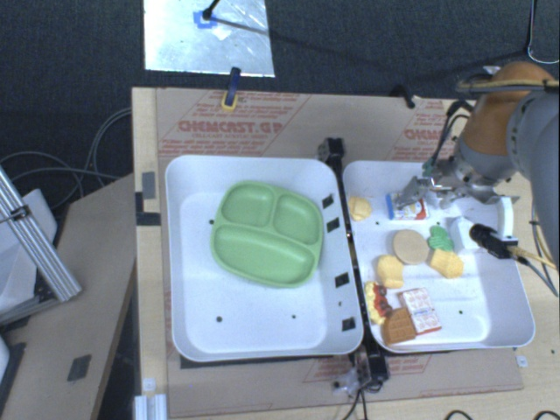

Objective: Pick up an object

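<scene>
Smooth three-compartment green plate (267, 233)

Green tray (267, 234) left, claw (409, 201) right

A pale wooden desk (149, 138) carries a printed cardboard sheet (262, 125). On it, two shallow white plastic bins sit side by side: the left bin (188, 261), the right bin (499, 309), touching mid-desk.
</scene>
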Controlling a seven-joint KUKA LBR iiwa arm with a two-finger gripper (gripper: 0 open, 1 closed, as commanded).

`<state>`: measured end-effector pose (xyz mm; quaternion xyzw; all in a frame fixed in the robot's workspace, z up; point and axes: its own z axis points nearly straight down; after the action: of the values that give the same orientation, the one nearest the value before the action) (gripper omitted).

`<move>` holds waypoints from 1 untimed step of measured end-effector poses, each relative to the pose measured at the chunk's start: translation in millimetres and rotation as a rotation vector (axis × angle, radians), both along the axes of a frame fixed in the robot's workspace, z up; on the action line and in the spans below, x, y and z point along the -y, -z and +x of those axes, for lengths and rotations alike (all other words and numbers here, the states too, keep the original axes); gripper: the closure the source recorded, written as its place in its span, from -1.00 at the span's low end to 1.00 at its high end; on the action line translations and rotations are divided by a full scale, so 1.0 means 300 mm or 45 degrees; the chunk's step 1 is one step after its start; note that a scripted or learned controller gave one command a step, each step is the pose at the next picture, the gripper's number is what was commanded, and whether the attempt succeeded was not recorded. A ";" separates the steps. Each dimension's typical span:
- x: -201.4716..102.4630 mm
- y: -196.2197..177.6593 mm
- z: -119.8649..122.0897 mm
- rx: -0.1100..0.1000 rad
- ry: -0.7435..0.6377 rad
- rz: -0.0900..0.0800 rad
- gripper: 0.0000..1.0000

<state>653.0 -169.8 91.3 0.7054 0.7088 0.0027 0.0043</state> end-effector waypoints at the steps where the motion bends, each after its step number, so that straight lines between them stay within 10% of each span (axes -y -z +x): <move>1: -0.001 -0.037 0.005 0.008 -0.001 -0.002 1.00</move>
<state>654.4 -169.5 102.5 0.7050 0.7091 0.0044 0.0069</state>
